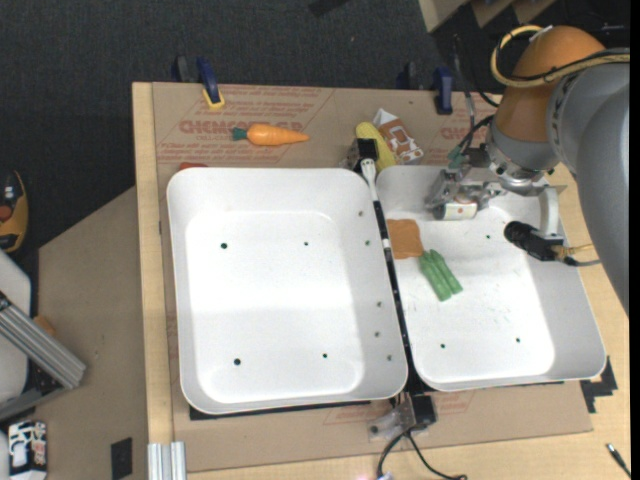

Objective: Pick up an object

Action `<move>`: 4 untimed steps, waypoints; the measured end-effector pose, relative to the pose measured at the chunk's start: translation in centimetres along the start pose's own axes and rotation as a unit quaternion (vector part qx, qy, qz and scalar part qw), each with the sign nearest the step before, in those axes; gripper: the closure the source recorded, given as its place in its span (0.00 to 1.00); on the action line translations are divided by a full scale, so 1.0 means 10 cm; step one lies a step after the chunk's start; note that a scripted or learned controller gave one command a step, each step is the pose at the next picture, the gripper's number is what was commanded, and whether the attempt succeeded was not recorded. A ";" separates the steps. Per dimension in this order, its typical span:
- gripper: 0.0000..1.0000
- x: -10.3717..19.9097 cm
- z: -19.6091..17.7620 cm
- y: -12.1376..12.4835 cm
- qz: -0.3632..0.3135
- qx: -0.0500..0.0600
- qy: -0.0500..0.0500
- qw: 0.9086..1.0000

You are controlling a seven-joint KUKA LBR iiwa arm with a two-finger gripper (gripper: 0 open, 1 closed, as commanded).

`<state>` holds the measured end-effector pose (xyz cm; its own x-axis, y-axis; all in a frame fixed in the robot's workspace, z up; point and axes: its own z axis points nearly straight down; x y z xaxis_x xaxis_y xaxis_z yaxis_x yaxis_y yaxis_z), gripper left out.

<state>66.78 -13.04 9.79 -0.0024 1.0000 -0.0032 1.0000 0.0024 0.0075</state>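
Carrot [274, 135]: on the cardboard [300, 108] behind the left bin [200, 298], lying sideways.
Clamps: blue, one [209, 80] at the board's back edge left, another [443, 88] right.
Floor [150, 18]: dark carpet.
Rail [35, 343]: metal, at lower left.

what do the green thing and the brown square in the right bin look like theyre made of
Green thing: probably moulded plastic, with a ribbed, slightly glossy surface, like toy food.
Brown square: flat, matte tan; could be toy toast in plastic or foam, too small to tell.
Right bin: smooth white plastic, seemingly.
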 end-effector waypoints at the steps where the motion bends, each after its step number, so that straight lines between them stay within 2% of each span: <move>1: 1.00 0.64 -0.92 0.01 -0.001 0.001 0.002 1.000; 2: 1.00 0.55 -1.71 0.01 0.001 0.000 0.001 1.000; 3: 1.00 0.97 -3.34 -0.24 -0.001 -0.003 0.001 1.000; 4: 1.00 1.20 -4.46 -0.76 -0.001 -0.003 0.002 1.000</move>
<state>58.86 -0.91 54.31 -0.0040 1.0000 0.0007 0.9999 0.0040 0.0139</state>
